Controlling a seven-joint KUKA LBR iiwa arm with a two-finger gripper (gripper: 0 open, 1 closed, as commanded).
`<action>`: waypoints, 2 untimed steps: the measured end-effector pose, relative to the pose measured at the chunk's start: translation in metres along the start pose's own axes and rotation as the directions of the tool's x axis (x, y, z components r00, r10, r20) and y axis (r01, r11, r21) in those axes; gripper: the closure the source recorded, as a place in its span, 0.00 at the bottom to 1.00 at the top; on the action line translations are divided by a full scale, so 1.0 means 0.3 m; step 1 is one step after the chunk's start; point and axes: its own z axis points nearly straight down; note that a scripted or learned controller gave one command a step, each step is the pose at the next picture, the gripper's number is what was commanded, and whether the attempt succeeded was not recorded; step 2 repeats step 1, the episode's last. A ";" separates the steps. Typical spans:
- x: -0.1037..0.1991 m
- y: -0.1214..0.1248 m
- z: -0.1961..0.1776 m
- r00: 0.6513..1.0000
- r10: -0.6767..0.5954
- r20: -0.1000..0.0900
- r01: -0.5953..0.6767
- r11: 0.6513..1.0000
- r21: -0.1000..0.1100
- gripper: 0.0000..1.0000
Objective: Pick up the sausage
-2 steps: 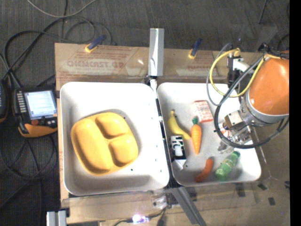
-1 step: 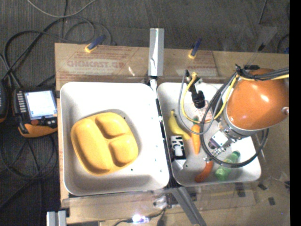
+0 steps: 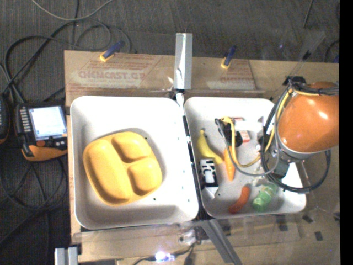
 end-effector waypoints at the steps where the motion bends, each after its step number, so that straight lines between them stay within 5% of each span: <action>1: 0.042 -0.018 -0.179 0.992 -0.127 -0.001 0.127 0.992 -0.002 1.00; 2: 0.042 -0.018 -0.179 0.992 -0.127 -0.001 0.127 0.992 -0.002 1.00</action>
